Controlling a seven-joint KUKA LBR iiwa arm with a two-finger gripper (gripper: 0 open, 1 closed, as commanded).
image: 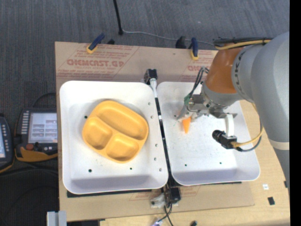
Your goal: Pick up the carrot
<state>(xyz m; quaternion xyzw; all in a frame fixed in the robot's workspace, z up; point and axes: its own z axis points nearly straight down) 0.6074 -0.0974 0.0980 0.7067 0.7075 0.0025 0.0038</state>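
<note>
A small orange carrot point(186, 125) lies in the upper left part of the right white bin point(211, 171). My gripper point(190, 113) hangs directly over the carrot's upper end, reaching in from the right under the arm's orange band. From this slant I cannot make out whether the gripper touches the carrot or stops just above it. The lower tip of the carrot shows plainly against the bin floor.
A yellow three-compartment plate point(115, 130) sits in the middle of the left bin point(70, 173). A black ridge point(160, 121) divides the two bins. The arm's black cable fitting point(225, 139) hangs over the right bin, to the right of the carrot.
</note>
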